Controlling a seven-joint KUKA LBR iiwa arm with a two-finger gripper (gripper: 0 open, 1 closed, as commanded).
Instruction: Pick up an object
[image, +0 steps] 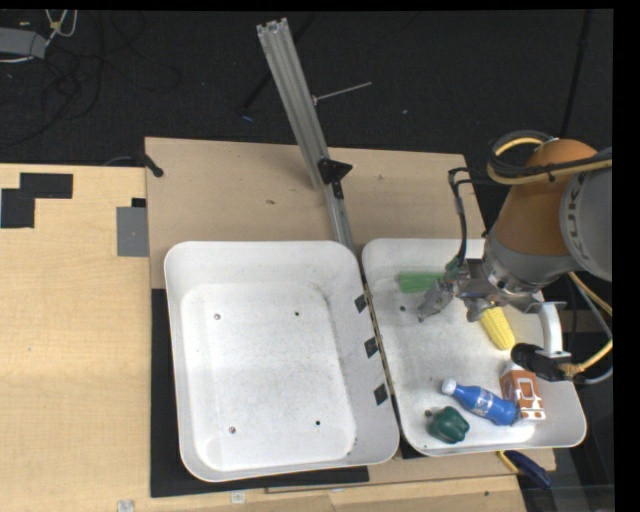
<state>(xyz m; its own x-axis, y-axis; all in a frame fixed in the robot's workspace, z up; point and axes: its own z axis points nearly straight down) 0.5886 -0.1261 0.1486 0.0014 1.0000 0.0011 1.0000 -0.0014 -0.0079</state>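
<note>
The arm (545, 215) reaches over the right bin (425, 345); whether its gripper (440, 296) is spread or pressed together, I cannot tell. Just beside it lies a green block (415, 282), then a corn cob (497, 327), blue bottle (482, 401), orange carton (524, 392), and green pepper (447, 426).

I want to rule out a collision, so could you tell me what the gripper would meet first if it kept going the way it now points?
Probably the green object in the right bin: the gripper points left and downward toward it. Depth is unclear, so it may reach the bin floor beside it instead.
</note>
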